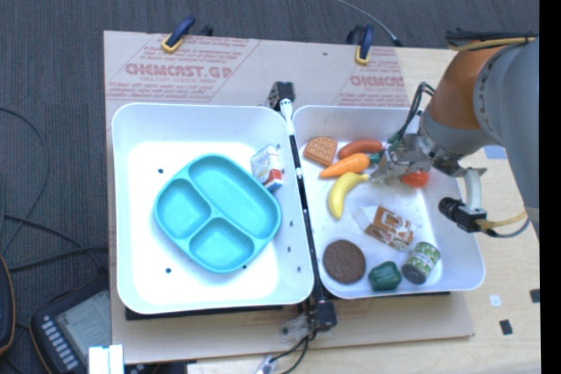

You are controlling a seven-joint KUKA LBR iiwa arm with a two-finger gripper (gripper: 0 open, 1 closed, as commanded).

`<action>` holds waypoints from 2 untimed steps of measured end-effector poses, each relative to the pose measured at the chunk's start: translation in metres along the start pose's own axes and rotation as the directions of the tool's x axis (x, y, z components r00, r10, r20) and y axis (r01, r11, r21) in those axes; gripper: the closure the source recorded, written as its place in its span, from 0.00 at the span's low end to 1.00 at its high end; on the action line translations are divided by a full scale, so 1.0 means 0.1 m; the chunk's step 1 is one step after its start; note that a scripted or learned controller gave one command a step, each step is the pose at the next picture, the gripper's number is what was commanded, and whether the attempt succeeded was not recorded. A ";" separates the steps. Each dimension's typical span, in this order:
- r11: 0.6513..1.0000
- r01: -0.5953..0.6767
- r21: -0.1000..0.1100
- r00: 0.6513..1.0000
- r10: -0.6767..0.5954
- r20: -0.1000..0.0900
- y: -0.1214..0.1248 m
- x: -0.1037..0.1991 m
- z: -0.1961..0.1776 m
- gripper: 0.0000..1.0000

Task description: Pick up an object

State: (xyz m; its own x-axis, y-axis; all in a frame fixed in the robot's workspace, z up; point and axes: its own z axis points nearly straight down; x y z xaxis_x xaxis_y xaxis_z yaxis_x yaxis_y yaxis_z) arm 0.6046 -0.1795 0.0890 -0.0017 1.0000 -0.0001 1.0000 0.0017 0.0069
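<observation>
Carrot (345, 164) lies in the right bin (456, 267), far-left part, between sausage (359, 147) and banana (343, 192). My gripper (392, 162) is low at its right tip, beside a tomato (415, 179); crowding likely forces this end-on approach. Whether it is spread or holds anything, I cannot tell.

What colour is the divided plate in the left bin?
Light blue; the divided plate shows clearly in the camera view.
</observation>
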 end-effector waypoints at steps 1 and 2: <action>1.000 0.011 0.000 1.000 -0.011 -0.022 0.04 0.14 0.00 0.00; 1.000 0.009 -0.005 1.000 -0.009 -0.004 0.03 0.07 -0.10 1.00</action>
State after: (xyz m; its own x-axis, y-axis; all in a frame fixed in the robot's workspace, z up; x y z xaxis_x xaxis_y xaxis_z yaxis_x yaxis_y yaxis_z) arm 0.6075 -0.1726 0.0990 -0.0109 0.9999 0.0038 0.9999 0.0109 0.0117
